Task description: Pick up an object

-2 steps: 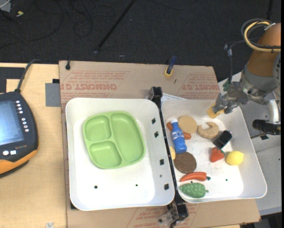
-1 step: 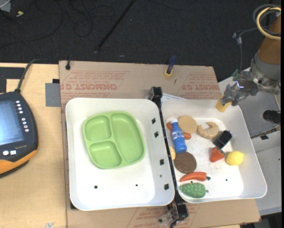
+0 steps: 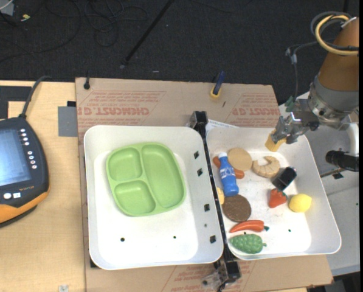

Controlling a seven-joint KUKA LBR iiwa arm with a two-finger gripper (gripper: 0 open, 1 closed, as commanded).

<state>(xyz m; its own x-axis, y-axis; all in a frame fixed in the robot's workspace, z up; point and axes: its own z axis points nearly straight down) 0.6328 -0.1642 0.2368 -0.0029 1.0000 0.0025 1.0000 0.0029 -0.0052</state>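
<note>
Two bins lay before me: the left bin [image 3: 102, 236] kept only a green divided tray [image 3: 146, 179], while my gripper [image 3: 289, 128] hung over the right bin's [image 3: 324, 236] far edge, jaws closed on a small yellow-orange block [image 3: 274, 142], lifted clear of the toy food, I judged.

We see gripper [image 3: 283, 135] gripping a yellow piece [image 3: 273, 142] above right bin [image 3: 324, 224] | green tray [image 3: 146, 179] in left bin [image 3: 102, 236]

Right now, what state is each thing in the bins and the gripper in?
Two-finger gripper: raised over the right bin's far edge.
Green three-compartment plastic tray: flat in left bin.
Blue bottle: lying on its side.
Brown round cookie: flat.
Yellow lemon: resting, untouched.
</note>
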